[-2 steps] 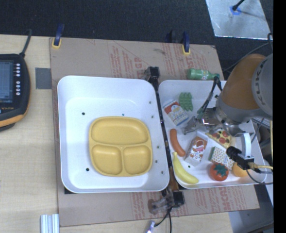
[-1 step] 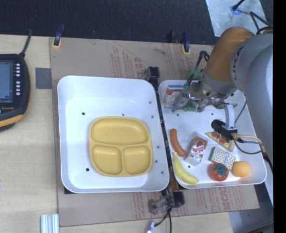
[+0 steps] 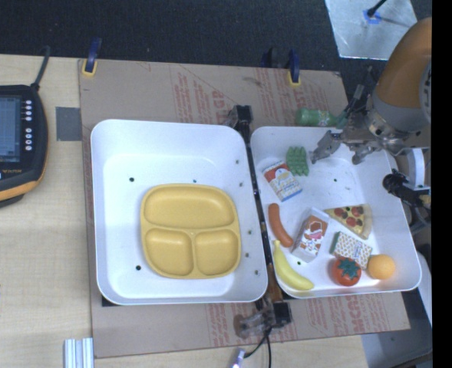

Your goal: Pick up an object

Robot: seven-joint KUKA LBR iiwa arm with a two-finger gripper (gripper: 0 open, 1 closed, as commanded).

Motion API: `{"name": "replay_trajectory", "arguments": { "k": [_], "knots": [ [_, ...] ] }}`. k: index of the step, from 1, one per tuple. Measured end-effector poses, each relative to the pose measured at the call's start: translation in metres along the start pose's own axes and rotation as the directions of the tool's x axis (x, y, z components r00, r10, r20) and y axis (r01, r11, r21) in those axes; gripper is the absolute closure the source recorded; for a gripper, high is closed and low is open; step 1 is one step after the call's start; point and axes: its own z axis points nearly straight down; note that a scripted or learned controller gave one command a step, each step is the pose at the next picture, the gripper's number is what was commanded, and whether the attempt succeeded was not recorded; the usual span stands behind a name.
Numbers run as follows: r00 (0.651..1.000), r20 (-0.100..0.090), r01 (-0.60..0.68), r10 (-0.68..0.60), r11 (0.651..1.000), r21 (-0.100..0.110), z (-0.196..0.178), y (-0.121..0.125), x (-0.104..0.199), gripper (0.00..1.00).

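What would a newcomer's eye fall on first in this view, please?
Probably the yellow divided tray, lying alone in the left bin. Next, the colourful toy food in the right bin: a banana, tomato and pizza slice. The gripper hovers open over that bin's far edge.

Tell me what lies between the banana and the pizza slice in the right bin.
In the camera view, a small carton stands between the banana and the pizza slice, nearer the banana.
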Motion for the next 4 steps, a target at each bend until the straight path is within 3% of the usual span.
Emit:
{"name": "replay_trajectory", "arguments": {
  "k": [1, 2, 3, 4],
  "knots": [
    [1.000, 0.000, 0.002, -0.002, 1.000, 0.001, 0.062, 0.021, 0.047, 0.00],
    [1.000, 0.000, 0.006, -0.006, 1.000, 0.001, 0.051, 0.021, 0.047, 1.00],
    [1.000, 0.000, 0.000, 0.000, 1.000, 0.000, 0.051, 0.020, 0.037, 1.00],
    [1.000, 0.000, 0.001, -0.001, 1.000, 0.000, 0.051, 0.020, 0.037, 0.00]
  ]
}}
